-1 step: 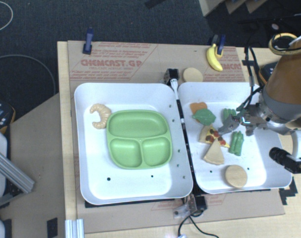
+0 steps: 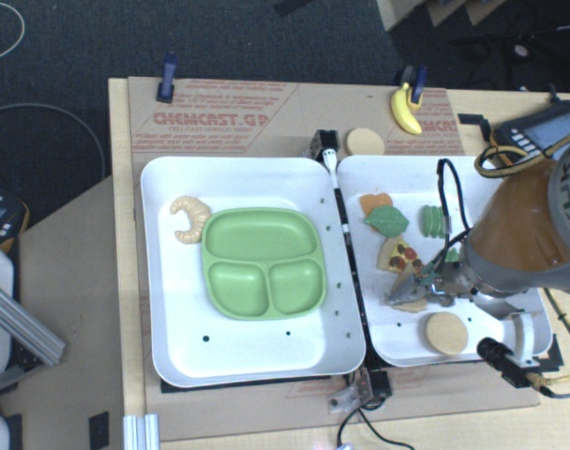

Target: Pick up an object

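Note:
My gripper [image 2: 409,292] is down in the right bin [image 2: 383,345], just below a pizza slice [image 2: 396,253] and up-left of a round tan biscuit [image 2: 445,333]. It seems to touch the slice's lower edge, though the contact is unclear. Further back in the same bin lie an orange piece [image 2: 376,201], a green leafy piece [image 2: 389,221] and a green ribbed piece [image 2: 432,219]. The grey arm with its orange band [image 2: 519,223] covers the right part of this bin.
The left bin [image 2: 172,336] holds a green divided plate [image 2: 263,260] and a croissant [image 2: 189,218] at its upper left. Behind the bins, a banana [image 2: 406,112] and a round tan disc [image 2: 365,142] lie on the board. Black cables [image 2: 446,190] run over the right bin.

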You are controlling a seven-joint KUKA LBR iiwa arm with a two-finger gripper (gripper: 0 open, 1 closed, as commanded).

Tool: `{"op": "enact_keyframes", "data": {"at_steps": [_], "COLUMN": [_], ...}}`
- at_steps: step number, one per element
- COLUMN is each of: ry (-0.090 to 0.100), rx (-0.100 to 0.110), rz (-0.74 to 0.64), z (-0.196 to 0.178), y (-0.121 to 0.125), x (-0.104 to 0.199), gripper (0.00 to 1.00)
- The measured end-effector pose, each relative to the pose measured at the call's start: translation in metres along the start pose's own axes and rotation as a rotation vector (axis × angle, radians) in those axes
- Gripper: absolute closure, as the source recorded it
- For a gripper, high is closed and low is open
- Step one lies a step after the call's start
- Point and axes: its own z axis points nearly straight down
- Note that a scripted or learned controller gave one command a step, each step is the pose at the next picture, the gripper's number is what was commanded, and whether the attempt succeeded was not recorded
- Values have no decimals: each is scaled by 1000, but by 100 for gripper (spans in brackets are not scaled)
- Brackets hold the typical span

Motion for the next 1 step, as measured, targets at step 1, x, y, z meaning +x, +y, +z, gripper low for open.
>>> {"op": "enact_keyframes", "data": {"at_steps": [1], "ry": [-5], "rx": [-7], "rz": [-4], "z": [-11], "y": [2], "x": [-33], "gripper": [0]}}
